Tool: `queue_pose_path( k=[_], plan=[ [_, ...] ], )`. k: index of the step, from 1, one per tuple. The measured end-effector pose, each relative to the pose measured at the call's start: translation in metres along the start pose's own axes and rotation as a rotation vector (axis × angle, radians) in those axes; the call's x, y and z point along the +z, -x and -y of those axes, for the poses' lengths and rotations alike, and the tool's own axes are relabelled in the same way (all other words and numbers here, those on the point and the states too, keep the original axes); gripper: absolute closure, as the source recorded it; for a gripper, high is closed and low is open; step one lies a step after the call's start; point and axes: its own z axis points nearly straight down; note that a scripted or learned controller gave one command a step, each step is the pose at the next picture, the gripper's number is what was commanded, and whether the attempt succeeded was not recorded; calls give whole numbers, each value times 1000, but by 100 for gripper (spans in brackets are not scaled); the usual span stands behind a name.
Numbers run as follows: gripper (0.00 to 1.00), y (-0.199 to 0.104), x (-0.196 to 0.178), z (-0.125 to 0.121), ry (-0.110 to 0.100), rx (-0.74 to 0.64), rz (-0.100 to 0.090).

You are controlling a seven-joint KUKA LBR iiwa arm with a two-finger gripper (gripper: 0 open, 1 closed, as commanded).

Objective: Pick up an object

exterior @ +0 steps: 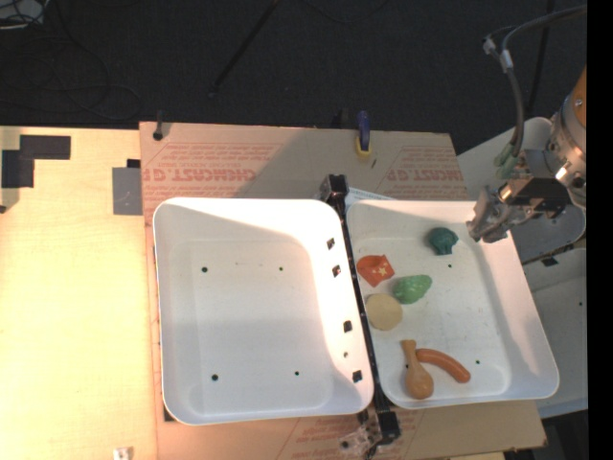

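Plainly the claw (pixel 487 226) hangs over the right bin's (pixel 522 286) far right rim, its state impossible to tell, with the dark green object (pixel 442 241) nearest, lying in that bin just to its left.

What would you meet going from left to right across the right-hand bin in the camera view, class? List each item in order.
Red piece → cream round piece → light green piece → dark green piece → gripper at the bin's far right edge. The tan piece and orange sausage overlap the others in left-right position, so they are omitted.
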Motion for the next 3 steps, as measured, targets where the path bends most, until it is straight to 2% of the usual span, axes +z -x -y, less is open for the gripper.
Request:
queue_pose_path(
  k=[1,2,3],
  plan=[
    [100,67,145,4,-30,9,1],
    [100,110,351,-5,-20,4,-1],
    [100,77,258,-73,-5,-4,1]
  ],
)
